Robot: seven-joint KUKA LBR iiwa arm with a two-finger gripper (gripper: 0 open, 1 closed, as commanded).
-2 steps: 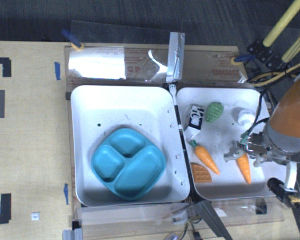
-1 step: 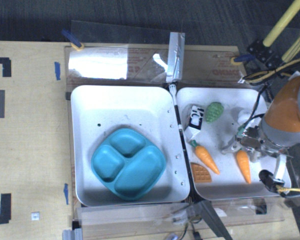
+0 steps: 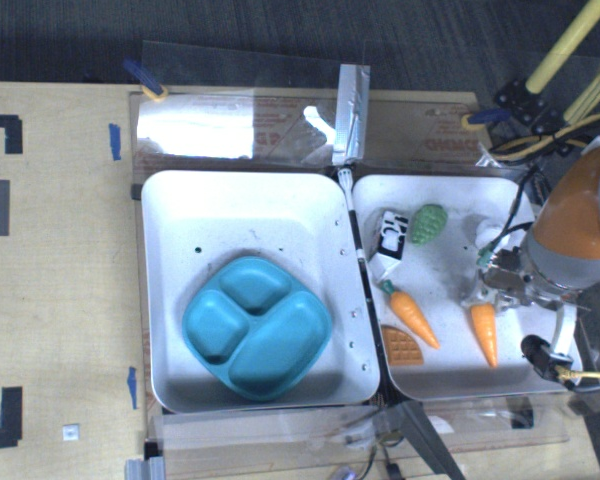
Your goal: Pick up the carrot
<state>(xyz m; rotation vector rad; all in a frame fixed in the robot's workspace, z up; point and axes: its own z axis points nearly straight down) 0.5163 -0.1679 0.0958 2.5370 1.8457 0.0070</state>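
A: Biggest first: the left bin [image 3: 170, 218] holds a blue divided plate [image 3: 257, 326]. The right bin [image 3: 450, 190] holds the small items, and the arm [image 3: 578, 230] leans in from three o'clock.

B: How far along is the pick?

A: Not done, by the look of it. Two carrots lie on the right bin's floor. One carrot [image 3: 485, 332] rests just at six o'clock from the gripper [image 3: 502, 290], tip pointing toward six. The other carrot [image 3: 412, 314] lies at nine o'clock from the first, near a waffle piece [image 3: 400, 347].

B: And the gripper's grasp?

A: It cannot be told; that part is too cluttered. Nothing clearly sits lifted in it. A green vegetable [image 3: 427, 223] and a black-and-white card [image 3: 391, 236] sit toward eleven o'clock. The lift remains.
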